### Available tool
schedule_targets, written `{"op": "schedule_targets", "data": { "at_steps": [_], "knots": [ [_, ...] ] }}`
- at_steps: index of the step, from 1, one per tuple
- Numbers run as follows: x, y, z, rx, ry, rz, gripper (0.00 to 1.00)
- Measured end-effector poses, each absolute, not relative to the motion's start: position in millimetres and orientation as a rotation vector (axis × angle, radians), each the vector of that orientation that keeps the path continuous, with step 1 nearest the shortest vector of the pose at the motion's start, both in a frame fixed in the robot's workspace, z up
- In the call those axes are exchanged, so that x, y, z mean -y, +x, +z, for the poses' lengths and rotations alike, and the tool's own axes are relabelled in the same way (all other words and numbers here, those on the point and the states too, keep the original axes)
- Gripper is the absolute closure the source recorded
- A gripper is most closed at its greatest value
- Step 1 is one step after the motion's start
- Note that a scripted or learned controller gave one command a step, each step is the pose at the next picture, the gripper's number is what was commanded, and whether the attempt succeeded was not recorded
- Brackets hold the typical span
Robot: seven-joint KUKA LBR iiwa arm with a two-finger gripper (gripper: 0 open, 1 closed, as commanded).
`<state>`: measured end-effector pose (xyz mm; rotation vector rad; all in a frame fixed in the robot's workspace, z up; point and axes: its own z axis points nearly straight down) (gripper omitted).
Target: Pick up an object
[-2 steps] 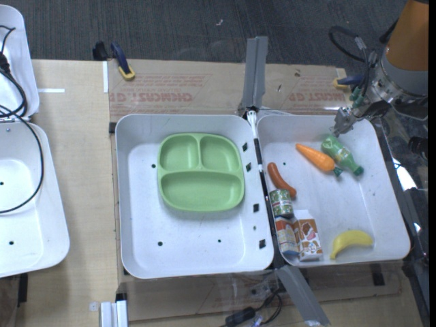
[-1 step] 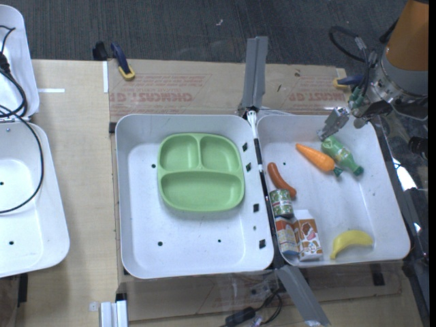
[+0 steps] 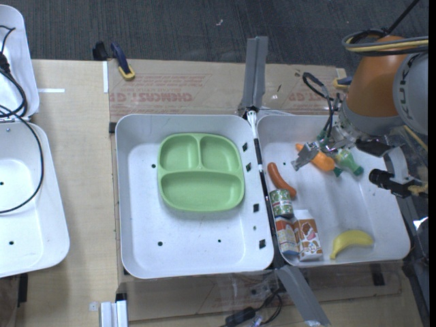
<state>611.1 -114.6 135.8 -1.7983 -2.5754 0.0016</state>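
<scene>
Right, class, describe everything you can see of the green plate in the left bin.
The green plate is a pale green, matte tray that looks like plastic, roughly rectangular with rounded corners. Raised ridges split it into three compartments: two smaller ones along the far side and one long one along the near side. All three look bare. It lies flat, right side up, turned slightly askew, on the floor of the left bin, toward the far half. Its edges stand apart from the bin walls.
</scene>
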Motion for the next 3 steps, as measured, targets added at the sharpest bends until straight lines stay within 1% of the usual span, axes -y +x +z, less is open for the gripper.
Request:
{"op": "schedule_targets", "data": {
  "at_steps": [1, 2, 3],
  "knots": [
    [152, 622.1, 91, 2.524, -1.872, 0.001, 0.00],
    [153, 622.6, 101, 2.522, -1.877, -0.001, 1.00],
    [94, 610.1, 201, 2.520, -1.878, 0.001, 1.00]
  ]
}}
